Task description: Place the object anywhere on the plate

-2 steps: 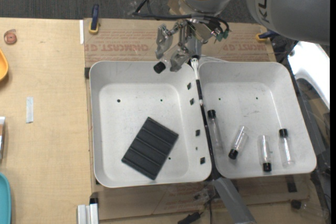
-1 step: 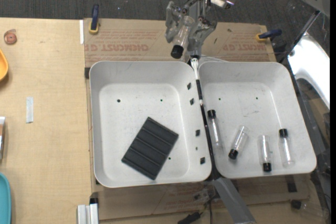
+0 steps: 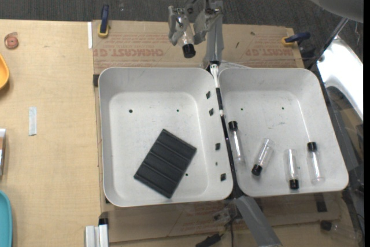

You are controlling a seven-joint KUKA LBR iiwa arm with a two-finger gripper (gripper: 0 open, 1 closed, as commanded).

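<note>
My gripper (image 3: pixel 188 34) hangs high over the back edge of the bins, above the cardboard behind the left bin. It is shut on a clear vial (image 3: pixel 187 43), whose black cap points down below the fingertips. The plate (image 3: pixel 166 162), a black ribbed rectangle, lies tilted on the floor of the left bin (image 3: pixel 115 124), toward its front. The held vial is well behind and above the plate.
The right bin (image 3: pixel 324 118) holds several more clear vials with black caps, among them one by the divider (image 3: pixel 234 139) and one near the middle (image 3: pixel 261 157). Black clips line the wall between the bins. Cables hang above the gripper.
</note>
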